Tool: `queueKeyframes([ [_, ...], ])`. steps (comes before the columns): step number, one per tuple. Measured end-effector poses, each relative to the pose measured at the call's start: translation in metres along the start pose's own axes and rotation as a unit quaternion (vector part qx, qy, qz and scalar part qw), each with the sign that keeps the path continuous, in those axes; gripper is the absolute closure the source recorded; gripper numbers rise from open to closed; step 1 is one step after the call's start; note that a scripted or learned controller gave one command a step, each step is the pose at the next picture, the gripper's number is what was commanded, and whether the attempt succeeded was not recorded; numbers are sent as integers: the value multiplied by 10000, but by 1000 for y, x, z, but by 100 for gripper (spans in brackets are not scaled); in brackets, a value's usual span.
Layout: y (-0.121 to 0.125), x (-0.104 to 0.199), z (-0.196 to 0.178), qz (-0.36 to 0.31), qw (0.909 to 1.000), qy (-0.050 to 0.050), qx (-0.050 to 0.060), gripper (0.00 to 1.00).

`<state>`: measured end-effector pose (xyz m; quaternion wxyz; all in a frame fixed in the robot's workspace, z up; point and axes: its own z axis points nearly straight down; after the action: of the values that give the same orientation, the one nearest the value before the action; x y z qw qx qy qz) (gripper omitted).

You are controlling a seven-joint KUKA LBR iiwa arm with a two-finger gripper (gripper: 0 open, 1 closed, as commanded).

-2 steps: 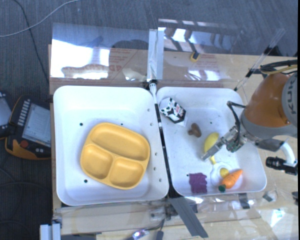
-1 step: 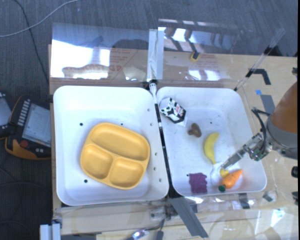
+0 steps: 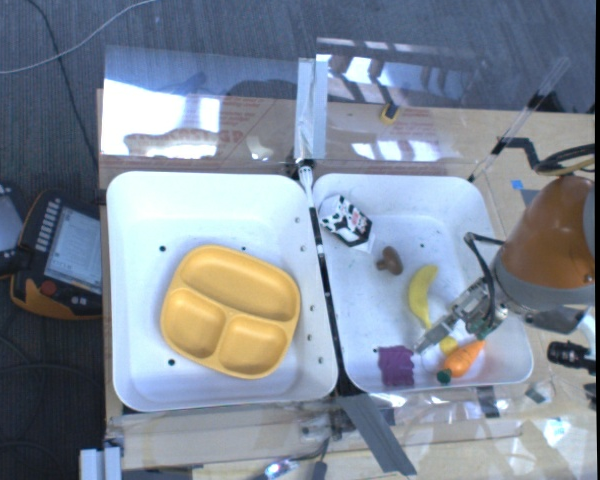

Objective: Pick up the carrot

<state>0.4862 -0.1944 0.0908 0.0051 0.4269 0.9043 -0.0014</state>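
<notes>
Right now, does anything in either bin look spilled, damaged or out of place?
Nothing stands out. The yellow tray sits flat in the left bin; the carrot, banana, purple piece and cow toy lie loose in the right bin.

The floor (image 3: 180,13) was dark grey carpet with a fine ribbed weave, and a thin pale cable (image 3: 100,23) curved across it at the upper left. The surface (image 3: 450,133) was light wood, covered behind the bins by clear plastic sheets (image 3: 190,108) that caught bright bluish-white glare from overhead light. On the floor at the left lay a handheld control pendant (image 3: 60,258) with an orange-trimmed body and a grey screen, just beside a grey object cut off by the edge.
</notes>
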Motion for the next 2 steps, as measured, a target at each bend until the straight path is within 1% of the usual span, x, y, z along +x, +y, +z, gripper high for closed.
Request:
queueKeyframes([
  [1,-14,-14,-61,1630,9866,43,22,0],
  [2,-9,-18,0,1730,9849,80,-45,0],
])
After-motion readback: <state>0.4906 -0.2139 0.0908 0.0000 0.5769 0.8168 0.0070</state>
